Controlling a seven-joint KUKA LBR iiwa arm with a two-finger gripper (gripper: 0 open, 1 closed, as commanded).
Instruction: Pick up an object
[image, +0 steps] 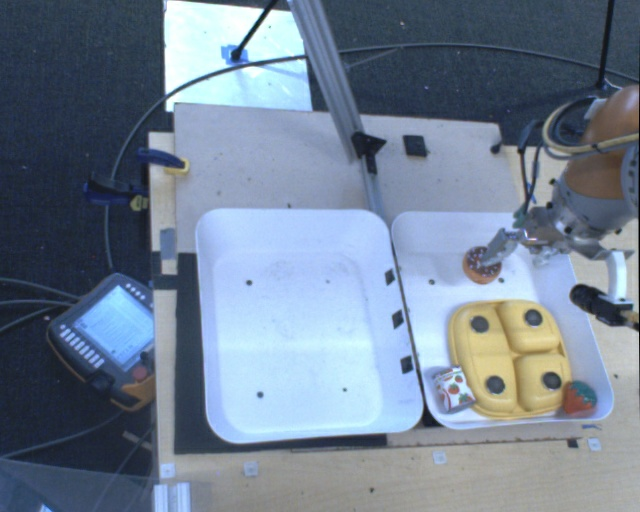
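The end effector (500, 246) is hovering at about two o'clock in the right bin (425, 245), its tip just beside or touching the small brown doughnut-like toy (481, 265); whether it is open or clamped I cannot tell. Nothing is looking lifted yet, so the pick is judged barely begun. The yellow four-stud block (508, 357), patterned cube (453, 389) and strawberry (579, 398) are sitting toward five o'clock.
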